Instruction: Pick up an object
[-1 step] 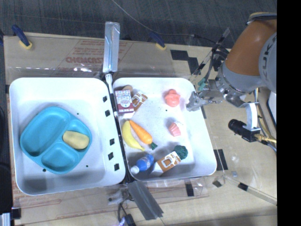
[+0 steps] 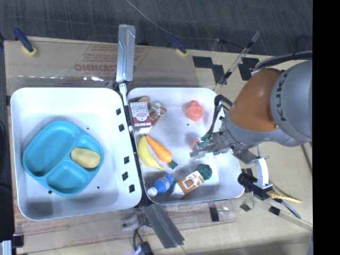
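Several small toy items lie in the right bin [image 2: 226,193], where the gripper [image 2: 203,145] hangs low over bare floor; whether it is clenched or released cannot be told, and nothing is seen in its grasp. Nearest candidate: the small green piece [image 2: 204,170], just below the gripper. It is probably light, rigid plastic and a little slick; grasp across its narrow width. The orange carton [image 2: 192,182] touches it and may crowd one side. The pink lump [image 2: 194,110] lies above the gripper, well apart from neighbours. The carrot [image 2: 159,149] and banana [image 2: 145,153] lie pressed together to its left.
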{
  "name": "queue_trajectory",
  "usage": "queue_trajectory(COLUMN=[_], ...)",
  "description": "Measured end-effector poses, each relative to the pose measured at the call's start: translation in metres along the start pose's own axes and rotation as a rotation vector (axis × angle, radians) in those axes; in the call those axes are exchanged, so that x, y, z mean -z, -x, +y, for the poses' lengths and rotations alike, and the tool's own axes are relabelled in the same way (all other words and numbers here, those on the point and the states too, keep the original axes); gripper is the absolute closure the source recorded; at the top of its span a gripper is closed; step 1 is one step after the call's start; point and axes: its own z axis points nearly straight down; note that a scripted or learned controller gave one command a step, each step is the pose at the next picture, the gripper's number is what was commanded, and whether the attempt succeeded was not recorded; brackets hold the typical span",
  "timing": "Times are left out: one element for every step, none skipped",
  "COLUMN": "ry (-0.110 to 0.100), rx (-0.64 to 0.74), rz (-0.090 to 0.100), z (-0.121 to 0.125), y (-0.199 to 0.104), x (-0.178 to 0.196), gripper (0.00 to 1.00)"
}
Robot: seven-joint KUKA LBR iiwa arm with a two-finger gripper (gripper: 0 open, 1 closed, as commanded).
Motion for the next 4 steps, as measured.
queue_trajectory(ry=[0.003, 0.006, 0.012, 0.007], rx=[0.055, 0.328, 0.546, 0.532], rz=[0.0, -0.004, -0.008, -0.006], z=[0.019, 0.102, 0.073, 0.094], y=[-0.072, -0.056, -0.106, -0.092], x=[-0.048, -0.073, 0.03, 0.027], gripper=[0.0, 0.0, 0.0, 0.0])
